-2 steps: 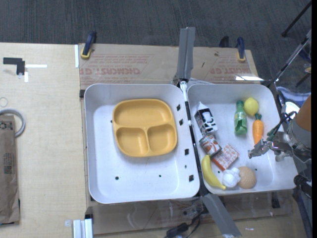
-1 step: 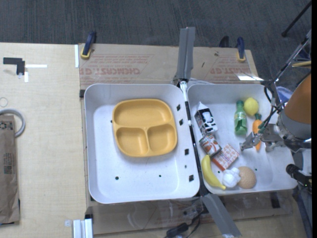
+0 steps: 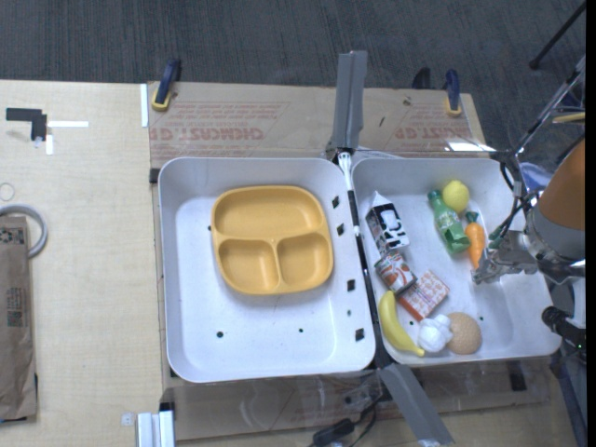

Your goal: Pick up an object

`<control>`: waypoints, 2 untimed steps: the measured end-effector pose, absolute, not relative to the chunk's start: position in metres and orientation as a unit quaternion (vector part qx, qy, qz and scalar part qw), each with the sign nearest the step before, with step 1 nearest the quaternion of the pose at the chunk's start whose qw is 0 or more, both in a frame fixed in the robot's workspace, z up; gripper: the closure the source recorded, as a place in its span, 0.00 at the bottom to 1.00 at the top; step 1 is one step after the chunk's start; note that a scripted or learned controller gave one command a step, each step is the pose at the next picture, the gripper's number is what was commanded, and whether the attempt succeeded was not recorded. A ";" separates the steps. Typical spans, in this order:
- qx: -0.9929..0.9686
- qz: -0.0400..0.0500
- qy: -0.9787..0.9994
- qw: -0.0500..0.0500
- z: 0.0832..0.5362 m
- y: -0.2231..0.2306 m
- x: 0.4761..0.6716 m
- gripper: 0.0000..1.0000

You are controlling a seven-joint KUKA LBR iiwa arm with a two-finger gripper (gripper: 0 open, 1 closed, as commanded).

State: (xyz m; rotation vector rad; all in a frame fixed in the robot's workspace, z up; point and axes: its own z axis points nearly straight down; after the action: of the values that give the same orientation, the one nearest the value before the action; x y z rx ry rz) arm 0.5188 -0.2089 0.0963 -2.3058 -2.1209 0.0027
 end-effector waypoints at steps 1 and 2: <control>-0.761 0.002 -0.649 0.001 0.197 -0.187 0.530 1.00; -0.760 0.004 -0.650 0.002 0.203 -0.187 0.530 1.00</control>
State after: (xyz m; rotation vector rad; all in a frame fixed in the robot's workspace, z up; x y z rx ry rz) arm 0.5302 -0.1872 0.2031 -2.3840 -2.0393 0.0133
